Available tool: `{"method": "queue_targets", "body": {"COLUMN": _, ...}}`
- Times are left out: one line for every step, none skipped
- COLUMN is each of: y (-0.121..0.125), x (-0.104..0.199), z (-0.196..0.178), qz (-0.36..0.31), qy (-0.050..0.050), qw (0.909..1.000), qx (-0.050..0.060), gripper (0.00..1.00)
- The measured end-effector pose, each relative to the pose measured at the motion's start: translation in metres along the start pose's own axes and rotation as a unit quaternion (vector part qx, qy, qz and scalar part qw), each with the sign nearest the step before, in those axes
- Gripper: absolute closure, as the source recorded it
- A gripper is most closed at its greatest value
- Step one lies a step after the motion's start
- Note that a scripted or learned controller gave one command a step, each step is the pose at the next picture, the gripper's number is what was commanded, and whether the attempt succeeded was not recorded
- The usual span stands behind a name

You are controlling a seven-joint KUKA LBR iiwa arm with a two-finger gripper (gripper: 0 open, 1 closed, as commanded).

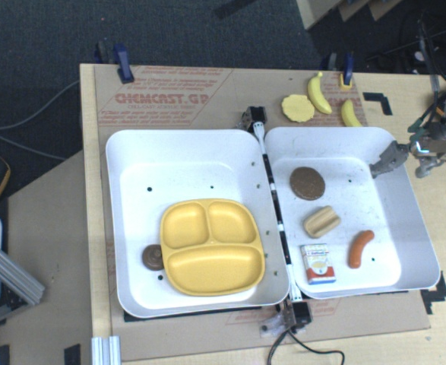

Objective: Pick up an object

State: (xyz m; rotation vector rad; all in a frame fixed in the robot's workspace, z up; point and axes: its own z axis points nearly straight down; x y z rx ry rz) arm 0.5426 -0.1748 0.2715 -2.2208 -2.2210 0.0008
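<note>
Gripper at right bin rim, finger state untellable, nothing held; cookie, bun, sausage leftward below; risk: rim collision or empty close from misaligned descent.

In the right bin the brown disc, bun, sausage and small carton lie apart with open floor between them, while the yellow divided plate fills much of the left bin, a brown puck touching its edge.
</note>
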Motion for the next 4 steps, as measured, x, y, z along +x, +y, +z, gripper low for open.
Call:
{"method": "queue_targets", "body": {"y": -0.005, "x": -0.051, "z": 0.155, "qz": 0.002, "qy": 0.001, "qw": 1.0000, "qx": 0.004, "gripper": 0.00}}
{"method": "queue_targets", "body": {"y": -0.066, "x": 0.020, "z": 0.189, "qz": 0.000, "qy": 0.002, "qw": 1.0000, "qx": 0.003, "gripper": 0.00}}
{"method": "queue_targets", "body": {"y": -0.063, "x": 0.017, "z": 0.177, "qz": 0.001, "qy": 0.000, "qw": 1.0000, "qx": -0.001, "gripper": 1.00}}
{"method": "queue_targets", "body": {"y": -0.025, "x": 0.084, "z": 0.188, "qz": -0.002, "qy": 0.000, "qw": 1.0000, "qx": -0.002, "gripper": 1.00}}
